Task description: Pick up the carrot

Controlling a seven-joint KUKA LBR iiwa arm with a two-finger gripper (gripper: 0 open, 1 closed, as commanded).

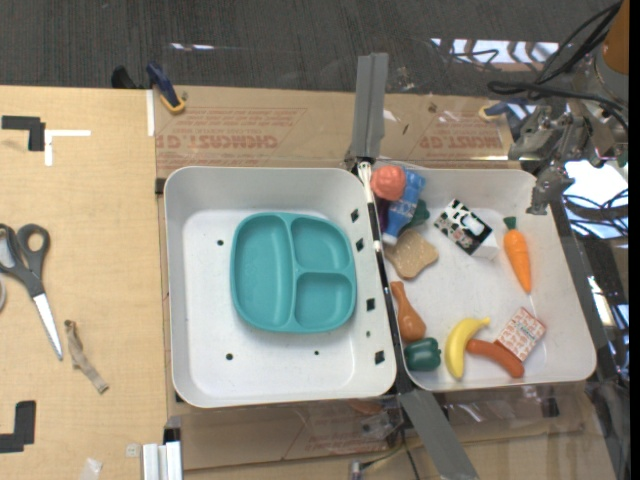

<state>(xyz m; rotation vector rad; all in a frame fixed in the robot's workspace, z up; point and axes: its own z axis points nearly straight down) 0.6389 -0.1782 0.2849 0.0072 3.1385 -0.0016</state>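
So the carrot [517,255] is lying in the right bin [560,368], close to its right wall and toward the far end, green top pointing far and tip pointing near, so its long axis is running roughly near-to-far with a slight tilt. The gripper [541,190] is hanging just past the bin's far right corner, and the carrot is sitting a bit nearer and slightly left of it. Can't tell how the gripper is set from here. I'm guessing a short move toward the near side, then straight down.
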